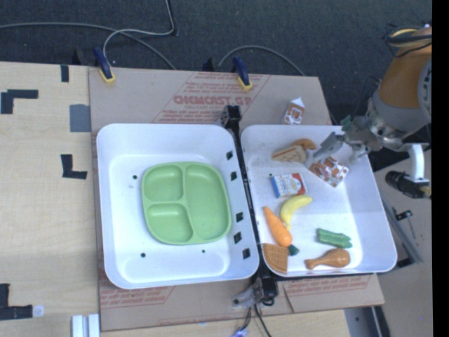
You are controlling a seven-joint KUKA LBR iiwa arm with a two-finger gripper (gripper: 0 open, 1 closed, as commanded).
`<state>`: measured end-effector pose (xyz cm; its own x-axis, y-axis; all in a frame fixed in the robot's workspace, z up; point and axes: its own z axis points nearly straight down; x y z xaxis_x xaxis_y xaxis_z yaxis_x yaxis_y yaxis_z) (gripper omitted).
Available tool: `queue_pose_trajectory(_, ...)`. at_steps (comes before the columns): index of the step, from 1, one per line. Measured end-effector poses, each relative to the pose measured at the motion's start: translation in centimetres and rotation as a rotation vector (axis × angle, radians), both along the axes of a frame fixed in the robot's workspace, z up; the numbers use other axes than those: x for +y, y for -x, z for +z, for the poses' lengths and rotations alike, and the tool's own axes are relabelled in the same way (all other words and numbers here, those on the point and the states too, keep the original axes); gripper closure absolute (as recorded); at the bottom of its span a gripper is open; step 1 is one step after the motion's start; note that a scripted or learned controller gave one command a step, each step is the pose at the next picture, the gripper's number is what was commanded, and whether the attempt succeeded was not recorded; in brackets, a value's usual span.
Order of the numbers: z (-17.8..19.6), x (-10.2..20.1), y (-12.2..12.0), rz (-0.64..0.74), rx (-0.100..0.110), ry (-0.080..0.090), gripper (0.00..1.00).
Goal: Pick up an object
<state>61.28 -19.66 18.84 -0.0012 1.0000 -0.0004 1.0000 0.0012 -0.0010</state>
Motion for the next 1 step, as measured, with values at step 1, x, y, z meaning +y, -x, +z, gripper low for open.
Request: queue_pose_trajectory(1,-8.1,7.81,2.27,0.001,0.001,-0.001,0.0)
